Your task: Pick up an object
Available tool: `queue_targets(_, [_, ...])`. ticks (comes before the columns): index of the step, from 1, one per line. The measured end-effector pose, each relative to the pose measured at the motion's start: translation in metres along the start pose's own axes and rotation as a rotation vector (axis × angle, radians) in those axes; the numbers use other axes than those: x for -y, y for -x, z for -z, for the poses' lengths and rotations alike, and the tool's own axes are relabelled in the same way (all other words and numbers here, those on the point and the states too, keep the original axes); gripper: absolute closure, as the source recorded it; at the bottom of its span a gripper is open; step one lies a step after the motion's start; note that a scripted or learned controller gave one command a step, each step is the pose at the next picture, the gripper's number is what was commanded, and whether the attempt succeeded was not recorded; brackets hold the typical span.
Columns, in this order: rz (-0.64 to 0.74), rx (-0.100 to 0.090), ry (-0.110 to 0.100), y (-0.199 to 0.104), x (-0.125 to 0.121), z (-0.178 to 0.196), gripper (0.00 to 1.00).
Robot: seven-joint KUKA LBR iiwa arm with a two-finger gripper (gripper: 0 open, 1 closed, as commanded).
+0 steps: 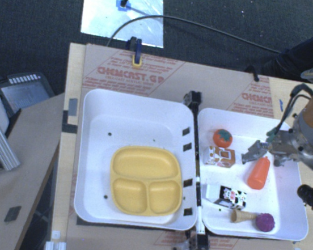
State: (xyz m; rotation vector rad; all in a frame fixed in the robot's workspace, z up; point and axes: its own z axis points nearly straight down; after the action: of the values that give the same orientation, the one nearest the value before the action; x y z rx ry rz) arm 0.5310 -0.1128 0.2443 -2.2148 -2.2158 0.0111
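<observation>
In the camera view, two shallow white plastic bins sit side by side on the cardboard-covered bench [169, 72], split by a black clipped divider; the left bin [98, 108] carries a yellow three-compartment plastic tray [145, 178] lying flat toward the bench's near edge, probably kept apart as a place to drop things; the right bin [298, 217] holds the loose candidates for picking, spread with gaps between them so that each can be approached alone: a small orange-red round toy with a green top [222, 137] toward the far edge, a brown-and-white patterned small box [221, 156] just beside it, an orange carrot-shaped cylinder [258, 172] lying near the middle, a black-and-white cow-patterned small block [233, 197], and a tan cone with a purple ball at its end [258, 220] along the near edge; the grey arm reaches in from the bench's right side, and its tool [259, 149] hangs low over the right bin, just beyond the far end of the carrot-shaped cylinder, which looks like the intended target; whether the tool is spread or pressed together cannot be told from here, and nothing is seen pinched in it; the cylinder rests on the bin floor, so the pick is judged not yet made.
</observation>
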Motion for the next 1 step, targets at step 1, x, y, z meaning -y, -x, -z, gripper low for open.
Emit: queue_targets(1, [0.003,0.002,0.013,-0.0003,-0.0023,0.0062,0.0])
